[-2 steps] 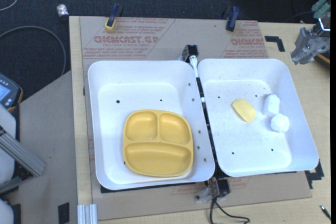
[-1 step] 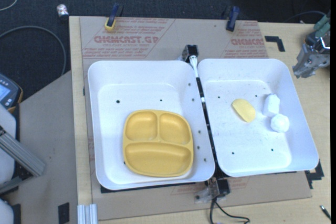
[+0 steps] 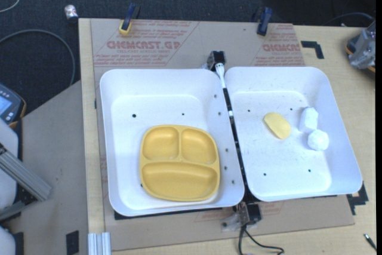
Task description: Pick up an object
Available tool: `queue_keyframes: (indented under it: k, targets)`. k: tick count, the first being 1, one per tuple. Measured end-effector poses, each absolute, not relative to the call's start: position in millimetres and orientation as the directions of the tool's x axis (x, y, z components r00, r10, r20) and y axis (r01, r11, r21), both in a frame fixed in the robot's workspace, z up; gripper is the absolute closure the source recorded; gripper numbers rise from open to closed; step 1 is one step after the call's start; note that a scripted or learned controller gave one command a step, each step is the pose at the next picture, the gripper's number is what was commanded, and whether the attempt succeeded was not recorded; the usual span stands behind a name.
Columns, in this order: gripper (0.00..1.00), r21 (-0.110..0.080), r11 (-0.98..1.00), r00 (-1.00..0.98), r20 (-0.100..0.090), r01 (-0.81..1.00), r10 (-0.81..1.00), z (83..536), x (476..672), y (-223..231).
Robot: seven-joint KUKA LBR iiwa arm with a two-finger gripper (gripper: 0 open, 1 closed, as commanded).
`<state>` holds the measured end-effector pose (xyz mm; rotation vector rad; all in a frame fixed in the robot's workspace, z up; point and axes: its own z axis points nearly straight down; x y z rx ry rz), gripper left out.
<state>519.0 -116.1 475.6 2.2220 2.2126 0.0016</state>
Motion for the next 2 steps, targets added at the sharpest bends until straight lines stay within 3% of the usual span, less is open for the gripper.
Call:
queue_keyframes:
  k: [1,2]
  targets:
    - [1.00,0.004,-0.004,0.004,-0.005,1.000,1.000,456.2,597.0,-168.2]
    - [1.00,0.004,-0.005,0.005,-0.005,1.000,1.000,451.6,621.2,-223.5]
